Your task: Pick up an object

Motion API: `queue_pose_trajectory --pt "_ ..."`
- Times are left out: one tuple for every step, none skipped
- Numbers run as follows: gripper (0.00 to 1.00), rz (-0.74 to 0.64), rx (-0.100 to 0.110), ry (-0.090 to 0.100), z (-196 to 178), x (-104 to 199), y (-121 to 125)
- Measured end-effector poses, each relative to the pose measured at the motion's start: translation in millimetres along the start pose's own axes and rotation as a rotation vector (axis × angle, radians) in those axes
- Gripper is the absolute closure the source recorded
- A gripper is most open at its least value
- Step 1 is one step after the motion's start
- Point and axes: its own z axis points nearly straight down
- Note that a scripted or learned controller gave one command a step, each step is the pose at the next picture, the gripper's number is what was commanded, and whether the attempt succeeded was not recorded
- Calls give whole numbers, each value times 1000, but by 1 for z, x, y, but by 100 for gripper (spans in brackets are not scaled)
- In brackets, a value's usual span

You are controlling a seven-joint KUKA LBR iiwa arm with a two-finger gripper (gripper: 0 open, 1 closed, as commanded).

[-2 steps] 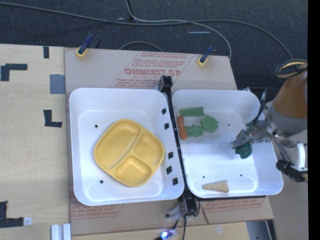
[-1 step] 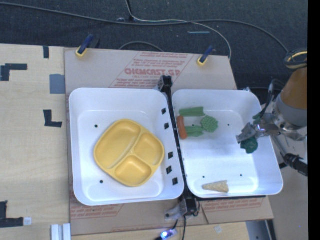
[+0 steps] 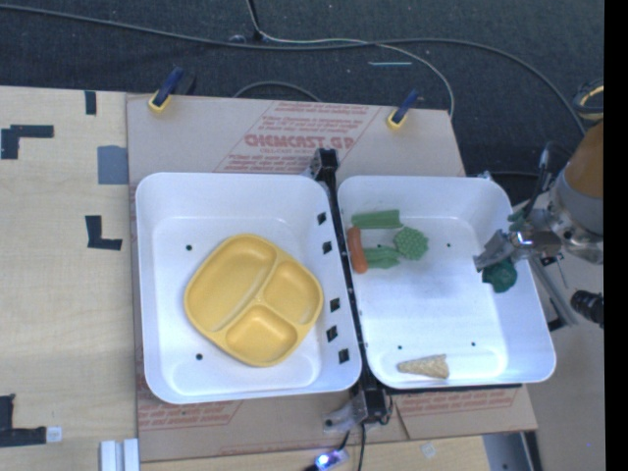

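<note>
Landmark: right shallow white plastic bin.

- Left of the landmark, touching along a black clipped seam: second shallow white plastic bin, carrying a yellow three-compartment plastic plate, set at a slant near its centre.
- Inside the landmark, far left corner area: long green plastic bean-shaped piece, round green leafy plastic vegetable just right of it, a smaller green piece below, and an orange plastic carrot lying along the left wall.
- Inside the landmark, near wall: tan triangular wedge resembling a pastry, well apart from the vegetables.
- At the landmark's right rim, roughly mid-length: grey metal pincer on the grey arm with orange band, reaching in from the right.
- Pincer state: closed onto a small dark green rounded object, seen between and just below the fingertips, over the rim.
- Beneath both bins: brown printed cardboard sheet on the light wood bench, fixed by two yellow-and-blue clamps.
</note>
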Motion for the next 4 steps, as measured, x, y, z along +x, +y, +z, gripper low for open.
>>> queue_pose_trajectory --pt "100 -4 4 2 6 60 -1" --pt "100 -4 4 2 11 120 3" --pt "100 -3 3 2 2 164 2" --pt "100 -5 3 2 -10 212 4"
